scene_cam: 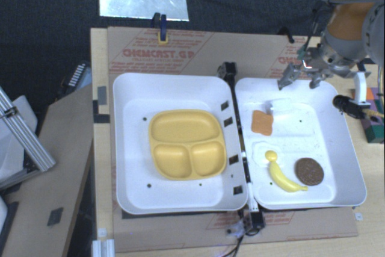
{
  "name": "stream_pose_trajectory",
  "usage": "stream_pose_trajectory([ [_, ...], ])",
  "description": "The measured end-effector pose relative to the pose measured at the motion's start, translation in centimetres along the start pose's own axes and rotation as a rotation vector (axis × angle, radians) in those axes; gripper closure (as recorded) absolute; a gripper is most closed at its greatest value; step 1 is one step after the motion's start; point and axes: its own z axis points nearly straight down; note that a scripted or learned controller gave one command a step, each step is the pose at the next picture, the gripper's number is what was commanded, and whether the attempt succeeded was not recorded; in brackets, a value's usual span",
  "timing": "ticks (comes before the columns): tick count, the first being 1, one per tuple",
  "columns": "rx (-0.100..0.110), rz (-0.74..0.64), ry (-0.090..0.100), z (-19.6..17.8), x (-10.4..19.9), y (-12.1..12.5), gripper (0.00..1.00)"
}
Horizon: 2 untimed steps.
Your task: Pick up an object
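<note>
Jaws of the gripper [302, 76] hang spread apart with nothing between them, over the far rim of the right bin [346, 147], with the grey and orange arm [355, 3] reaching in behind them. All places below are taken from that right bin.

Inside it lie three candidates. An orange cracker-like slab [261, 123] rests flat on the floor toward the bin's left wall, nearest the jaws. A yellow banana [283, 175] lies toward the near wall, and a brown cookie [309, 171] sits just beside the banana's tip, between it and the bin's right wall; whether they touch cannot be told.

By their look all three are light toy foods, probably stiff plastic and somewhat slick. The slab and the cookie are thin and flat, so a grip would have to catch their edges close to the floor and could easily slide off. The banana seems the better choice: rounded, raised, best taken across its middle where the curve is thickest.

Room is fair. The middle of the bin floor is bare, so a descent there meets nothing. The banana is near the near wall and the cookie, which leaves less clearance on those sides. To the left of the right bin sits the left bin [129, 129] carrying a yellow divided plate [183, 144], well apart from the objects
</note>
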Motion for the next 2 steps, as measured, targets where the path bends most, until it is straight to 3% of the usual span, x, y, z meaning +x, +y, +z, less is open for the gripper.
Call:
stream_pose_trajectory([
  [2, 0.000, 0.003, 0.000, 11.2, -0.5, 0.2, 0.00],
])
